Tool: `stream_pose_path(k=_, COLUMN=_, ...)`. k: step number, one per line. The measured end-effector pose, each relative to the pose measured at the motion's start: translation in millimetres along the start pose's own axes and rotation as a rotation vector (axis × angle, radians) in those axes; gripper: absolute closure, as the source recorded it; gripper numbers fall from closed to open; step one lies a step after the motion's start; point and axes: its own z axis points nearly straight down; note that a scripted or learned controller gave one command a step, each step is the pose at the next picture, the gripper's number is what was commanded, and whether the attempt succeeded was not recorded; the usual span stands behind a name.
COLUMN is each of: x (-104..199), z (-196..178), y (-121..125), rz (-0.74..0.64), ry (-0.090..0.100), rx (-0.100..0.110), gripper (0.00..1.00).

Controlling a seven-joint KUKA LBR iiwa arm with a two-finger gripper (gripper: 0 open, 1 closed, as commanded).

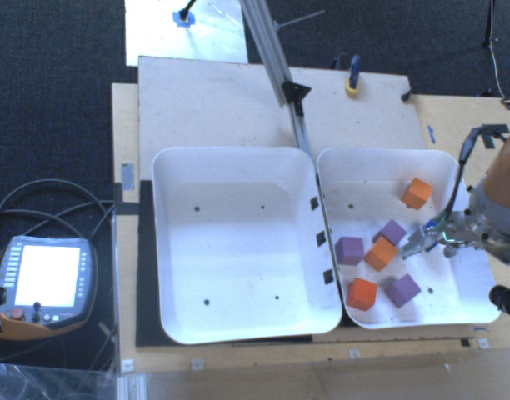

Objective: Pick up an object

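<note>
Right bin (455, 167) taken as reference for all positions below.

Nearest the camera, close to its front wall: orange cube (362, 293) toward the front left corner, purple cube (402, 290) just to that one's right, the two apart.

Mid-bin: purple cube (349, 250) near the left wall; orange cube (380, 253) just beside it; third purple cube (393, 232) touching or nearly touching that orange one on the far side.

Gripper (415, 246) low over the mid-bin, reaching in across the right wall, tips just right of the central orange and purple pair. No cube seen between the fingers. Open or closed: cannot tell, fingers too small and blurred against the white floor.

Farther back: lone orange cube (417, 193) toward the far right corner, well apart from the rest.

Left of the reference: second white bin (167, 223), walls touching along the shared edge.

Beyond the far wall: pale board (222, 98) and slanted metal rod (267, 44).
</note>
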Motion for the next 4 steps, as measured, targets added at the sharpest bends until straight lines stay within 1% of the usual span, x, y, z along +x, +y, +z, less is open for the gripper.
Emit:
stream_pose_path(k=1, x=0, z=-2, y=1, rz=0.001, ry=-0.001, rx=-0.005, gripper=0.00)
stream_pose_path(k=2, x=-1, z=61, y=3, rz=0.001, ry=0.001, rx=0.001, gripper=0.00)
stream_pose_path(k=3, x=0, z=108, y=3, rz=0.001, ry=0.002, rx=0.000, gripper=0.00)
stream_pose_path(k=4, x=-1, z=95, y=5, rz=-0.002, ry=-0.001, rx=-0.007, gripper=1.00)
